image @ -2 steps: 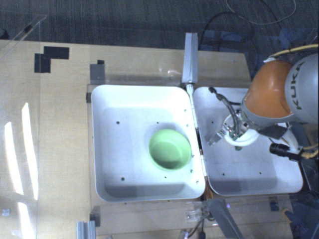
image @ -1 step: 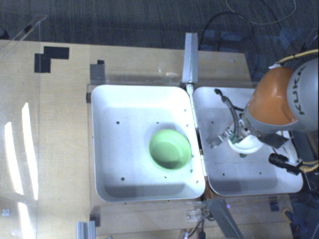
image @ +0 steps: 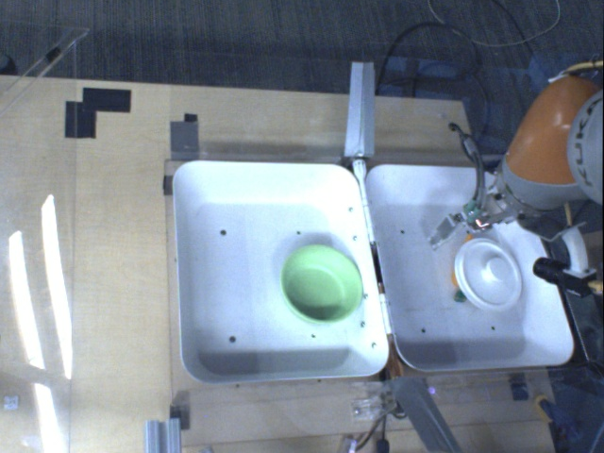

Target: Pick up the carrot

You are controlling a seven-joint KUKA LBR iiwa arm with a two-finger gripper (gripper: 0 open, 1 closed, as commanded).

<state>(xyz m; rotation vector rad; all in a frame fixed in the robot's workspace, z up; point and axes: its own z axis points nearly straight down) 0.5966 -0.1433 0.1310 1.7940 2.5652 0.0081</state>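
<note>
Right now my gripper [image: 451, 229] hangs over the right bin [image: 415, 281] — fingers spread, gripping nothing — beside the white bowl [image: 489, 274], whose left rim hides most of the carrot [image: 458, 276].

Green bowl [image: 323, 282], white bowl [image: 489, 274], orange-banded grey arm [image: 557, 144].

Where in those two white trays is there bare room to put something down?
Left bin: bare floor all around the green bowl, widest toward its left wall. Right bin: bare along the divider side and front; crowded at the white bowl, where the claw hangs.
</note>
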